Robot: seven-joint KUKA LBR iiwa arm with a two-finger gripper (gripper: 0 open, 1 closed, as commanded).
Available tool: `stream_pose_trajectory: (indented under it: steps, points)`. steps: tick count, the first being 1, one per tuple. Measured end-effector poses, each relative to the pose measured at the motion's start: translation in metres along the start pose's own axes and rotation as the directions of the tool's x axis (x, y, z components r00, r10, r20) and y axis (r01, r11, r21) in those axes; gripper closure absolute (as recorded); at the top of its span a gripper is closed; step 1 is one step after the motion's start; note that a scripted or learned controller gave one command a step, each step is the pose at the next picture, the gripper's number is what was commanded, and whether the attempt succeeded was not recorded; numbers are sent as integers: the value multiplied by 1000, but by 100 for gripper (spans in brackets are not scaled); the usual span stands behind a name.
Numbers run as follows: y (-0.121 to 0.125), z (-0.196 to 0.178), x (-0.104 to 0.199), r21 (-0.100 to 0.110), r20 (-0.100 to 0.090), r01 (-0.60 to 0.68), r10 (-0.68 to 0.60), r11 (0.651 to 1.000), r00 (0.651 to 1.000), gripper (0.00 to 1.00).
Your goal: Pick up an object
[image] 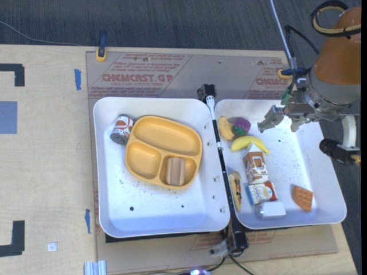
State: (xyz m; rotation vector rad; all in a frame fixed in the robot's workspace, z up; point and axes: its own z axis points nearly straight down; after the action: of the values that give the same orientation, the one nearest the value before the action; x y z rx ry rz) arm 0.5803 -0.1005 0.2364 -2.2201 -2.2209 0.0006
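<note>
Bright even overhead light, soft shadows, mild glare on white bins (109,153), slightly soft focus

The right bin (321,171) holds several small objects. A purple piece (241,124) lies near the back left, touching a yellow piece (225,128). A banana (250,143) lies just in front. An orange-white carton (255,167) and a blue-white carton (261,192) lie in the middle, a white block (272,209) in front, a waffle (303,197) at right.
</note>
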Motion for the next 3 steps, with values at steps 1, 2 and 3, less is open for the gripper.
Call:
stream_pose_trajectory:
  steps: [1, 2, 3]
  points:
    - [-10, 135, -15, -3, 1, -1, 1, 1000, 1000, 0]
    - [-11, 147, 1, -7, 6, -3, 3, 1000, 1000, 0]
    - [-9, 135, -1, -18, 12, -5, 5, 1000, 1000, 100]
